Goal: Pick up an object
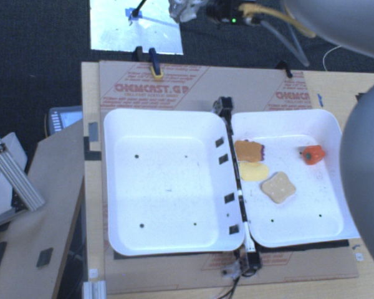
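— Where the two bins meet, what lies closest to the divider?

— An orange-brown block in the right bin, its long axis running across toward the divider, a purple edge at its right end. Just below it, touching, sits a flat yellow piece. A tan bread-like slice lies beside that, turned cornerwise.

— Anything apart from those?

— A small orange-red object, well to the right.

— And the pincer?

— High beyond the desk, above the left bin; spread or pressed together, I cannot tell.

Probably lab, cardboard-covered bench, bins
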